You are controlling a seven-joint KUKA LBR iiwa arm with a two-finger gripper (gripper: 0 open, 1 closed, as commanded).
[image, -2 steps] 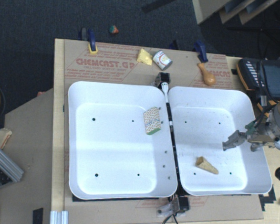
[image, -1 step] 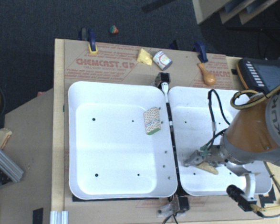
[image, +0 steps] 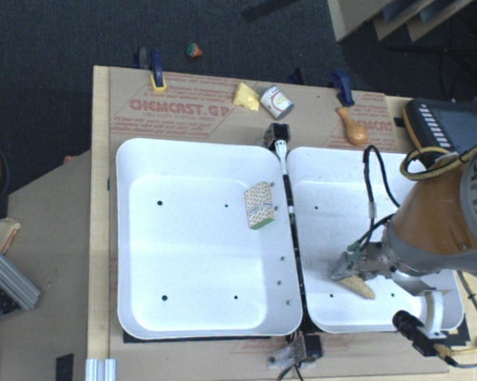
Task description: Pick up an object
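I'm reaching in from the right, arm (image: pixel 440 216) bent low over the right bin (image: pixel 327 314), w/ my gripper (image: pixel 349 269) down near the bin floor, roughly mid-bin toward its front half. Can't tell if my fingers are apart or together; they're dark, small and partly under my wrist. Just beside the gripper, to its right and a bit toward the front, lies a tan wedge-shaped object (image: pixel 361 287) on the white floor; it looks to be touching or nearly touching my fingertips, but I can't say it's between them. In the left bin (image: pixel 182 304) there's a small patterned block (image: pixel 259 205), green/white, resting near the back right corner close to the divider between the bins, well apart from me. Behind the bins, on the cardboard bench top (image: pixel 98 216): a yellow piece (image: pixel 247 97), a small white-and-grey box (image: pixel 276 102) just beside it, and an orange-brown wooden item (image: pixel 351 127) further right. Black cable (image: pixel 371 187) loops over the right bin's back half.
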